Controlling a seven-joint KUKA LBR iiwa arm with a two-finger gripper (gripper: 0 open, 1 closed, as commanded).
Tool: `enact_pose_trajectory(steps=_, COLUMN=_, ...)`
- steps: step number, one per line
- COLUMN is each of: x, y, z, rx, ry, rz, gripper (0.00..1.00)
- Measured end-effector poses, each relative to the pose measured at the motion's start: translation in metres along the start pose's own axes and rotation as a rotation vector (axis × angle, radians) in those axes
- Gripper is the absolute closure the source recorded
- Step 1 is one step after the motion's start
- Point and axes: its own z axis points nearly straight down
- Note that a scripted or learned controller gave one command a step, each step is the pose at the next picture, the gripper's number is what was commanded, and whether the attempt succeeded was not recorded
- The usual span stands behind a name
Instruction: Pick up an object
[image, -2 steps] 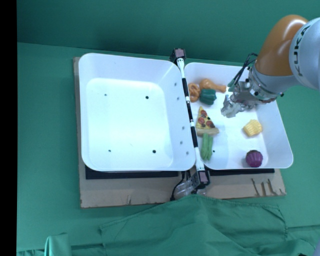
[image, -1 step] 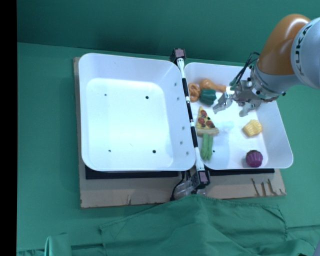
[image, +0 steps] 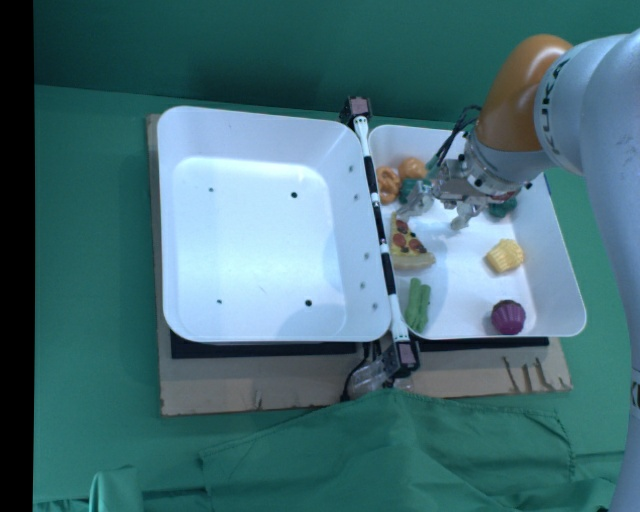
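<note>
Two white bins sit side by side on a cardboard sheet (image: 260, 390), which lies on a green cloth (image: 90, 300). The left bin (image: 200, 135) shows a bare floor with a few dark dots. The right bin (image: 560, 300) holds the toy food: one pizza slice (image: 407, 246) near the divider, one bunch of green beans (image: 417, 303) nearer the front, one yellow corn piece (image: 504, 256) to the right, one purple berry-like piece (image: 508, 317) in the near right corner, and two orange pieces (image: 399, 176) at the far left of that bin, touching each other. A small teal thing (image: 503, 207) peeks out beside the wrist; what it is cannot be told.

A black-and-white rod (image: 378, 225) runs along the seam between the bins, with dark clamps at its far and near ends. A loose fold of green cloth (image: 400, 450) is heaped at the near edge of the bench.

The arm (image: 590, 90) comes in from the right, orange band above the wrist. The gripper (image: 437, 207) hangs over the far part of the right bin, its fingers spread apart with nothing between them, just right of the orange pieces and beyond the pizza slice
</note>
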Motion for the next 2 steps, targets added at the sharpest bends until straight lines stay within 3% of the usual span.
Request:
enact_pose_trajectory(steps=1, x=-0.038, y=-0.069, z=-0.002, rx=-0.008, ry=-0.001, rz=0.005, gripper=0.00)
enact_pose_trajectory(steps=2, x=-0.049, y=-0.133, z=-0.002, rx=-0.011, ry=-0.003, rz=0.004, gripper=0.00)
